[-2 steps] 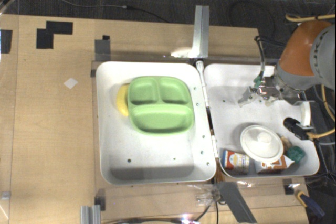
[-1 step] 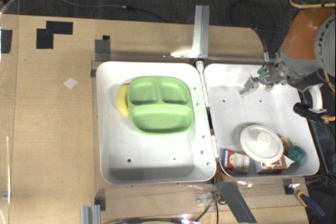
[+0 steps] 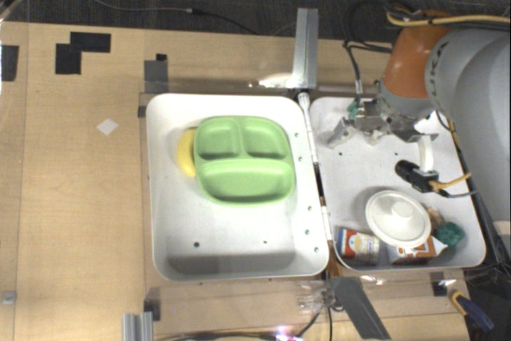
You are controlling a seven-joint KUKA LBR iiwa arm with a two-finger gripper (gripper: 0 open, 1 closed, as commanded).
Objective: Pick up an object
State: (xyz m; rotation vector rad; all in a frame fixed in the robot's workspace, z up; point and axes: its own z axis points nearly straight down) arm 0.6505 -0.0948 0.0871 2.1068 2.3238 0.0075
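Observation:
My gripper (image 3: 369,132) hangs over the far part of the right bin (image 3: 343,172), open, with nothing between its fingers. One fingertip (image 3: 331,139) points toward the bin's left wall. Nearer the front of that bin lie a white round bowl (image 3: 398,217), a small can (image 3: 358,245) on its side, a brown and white carton (image 3: 417,249) and a small green object (image 3: 450,234). The gripper is well apart from all of them. In the left bin (image 3: 231,251) a green divided plate (image 3: 243,158) rests partly over a yellow object (image 3: 185,152).
A metal post (image 3: 306,52) stands at the far end of the divider between the bins. The grey arm with its orange band (image 3: 409,64) covers the right bin's far right corner. Bare white floor shows at the front of the left bin.

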